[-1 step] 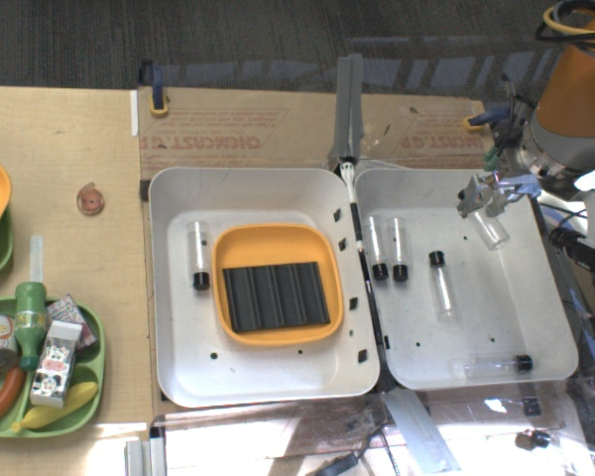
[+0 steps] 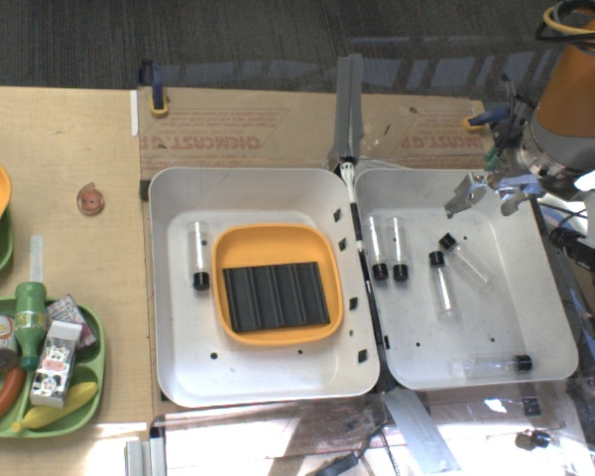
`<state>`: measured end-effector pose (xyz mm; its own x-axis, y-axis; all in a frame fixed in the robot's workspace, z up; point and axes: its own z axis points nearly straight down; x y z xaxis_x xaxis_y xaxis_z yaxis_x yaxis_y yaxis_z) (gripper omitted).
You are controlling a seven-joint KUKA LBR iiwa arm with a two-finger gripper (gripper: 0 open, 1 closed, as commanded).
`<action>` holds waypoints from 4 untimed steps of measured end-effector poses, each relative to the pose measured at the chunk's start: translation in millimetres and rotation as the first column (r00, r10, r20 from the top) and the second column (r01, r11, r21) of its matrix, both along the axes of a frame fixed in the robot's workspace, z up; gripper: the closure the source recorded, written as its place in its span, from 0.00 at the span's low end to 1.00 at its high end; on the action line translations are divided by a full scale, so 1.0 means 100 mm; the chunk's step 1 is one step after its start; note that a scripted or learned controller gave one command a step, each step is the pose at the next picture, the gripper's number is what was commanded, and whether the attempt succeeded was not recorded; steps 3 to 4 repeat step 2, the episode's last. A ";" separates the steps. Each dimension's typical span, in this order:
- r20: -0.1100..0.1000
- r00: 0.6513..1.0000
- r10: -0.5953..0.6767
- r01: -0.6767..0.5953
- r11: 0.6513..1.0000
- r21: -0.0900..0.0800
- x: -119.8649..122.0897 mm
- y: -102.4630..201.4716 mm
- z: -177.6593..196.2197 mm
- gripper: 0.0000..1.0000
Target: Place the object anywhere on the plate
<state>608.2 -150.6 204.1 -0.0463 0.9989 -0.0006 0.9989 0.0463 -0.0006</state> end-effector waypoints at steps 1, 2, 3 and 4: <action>0.000 0.997 -0.077 0.077 0.997 -0.001 -0.16 -0.49 0.74 0.00; 0.000 0.986 -0.165 0.165 0.986 -0.002 0.00 -0.56 1.88 0.00; 0.000 0.986 -0.165 0.165 0.986 -0.002 0.00 -0.56 1.88 0.00; 0.000 0.986 -0.165 0.165 0.986 -0.002 0.00 -0.56 1.88 0.00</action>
